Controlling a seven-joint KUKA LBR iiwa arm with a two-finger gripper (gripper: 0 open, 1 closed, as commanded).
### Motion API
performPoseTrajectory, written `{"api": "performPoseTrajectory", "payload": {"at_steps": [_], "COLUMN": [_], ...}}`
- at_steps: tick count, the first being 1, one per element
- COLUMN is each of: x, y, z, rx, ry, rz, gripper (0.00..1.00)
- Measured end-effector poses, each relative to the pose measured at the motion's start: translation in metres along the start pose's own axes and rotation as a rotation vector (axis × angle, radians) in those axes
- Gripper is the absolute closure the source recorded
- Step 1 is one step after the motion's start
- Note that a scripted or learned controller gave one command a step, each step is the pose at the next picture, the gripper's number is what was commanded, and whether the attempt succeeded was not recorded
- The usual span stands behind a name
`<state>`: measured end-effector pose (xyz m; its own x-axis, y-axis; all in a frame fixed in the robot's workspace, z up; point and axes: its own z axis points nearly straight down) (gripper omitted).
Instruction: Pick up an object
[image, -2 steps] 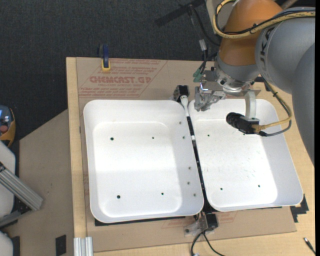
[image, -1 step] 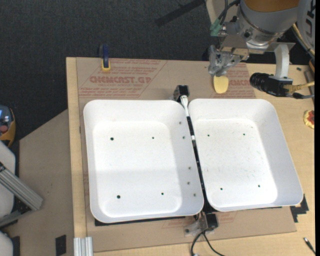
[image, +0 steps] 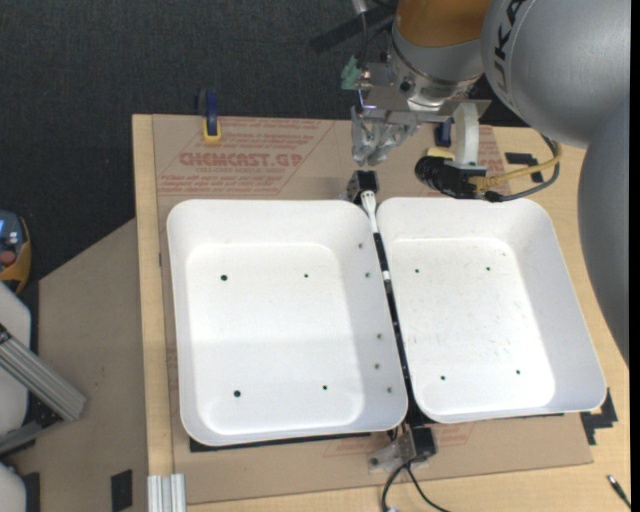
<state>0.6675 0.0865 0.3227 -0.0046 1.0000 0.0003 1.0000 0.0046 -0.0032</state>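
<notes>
Right now the gripper (image: 373, 143) is hanging over the brown bench board (image: 270, 155), just past the far rims of the two white bins and roughly in line with the seam between the view-left bin (image: 185, 300) and the view-right bin (image: 565, 300). Whether it is open or closed, cannot tell. Cannot tell where the object to pick is lying. A blue clamp (image: 210, 112) is sitting on the board's far edge.

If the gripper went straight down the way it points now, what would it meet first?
Most likely the small black clamp at the far end of the seam between the left bin and right bin, or the brown board beside it. The gripper hangs above that spot, but depth is unclear.
</notes>
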Motion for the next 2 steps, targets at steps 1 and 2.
{"api": "performPoseTrajectory", "payload": {"at_steps": [1,2], "x": [0.051,-0.008], "y": [-0.005,0.0], "z": [0.055,0.012], "rx": [0.002,-0.009], "ry": [0.0,-0.001], "rz": [0.001,0.008], "gripper": [1.0,1.0]}}
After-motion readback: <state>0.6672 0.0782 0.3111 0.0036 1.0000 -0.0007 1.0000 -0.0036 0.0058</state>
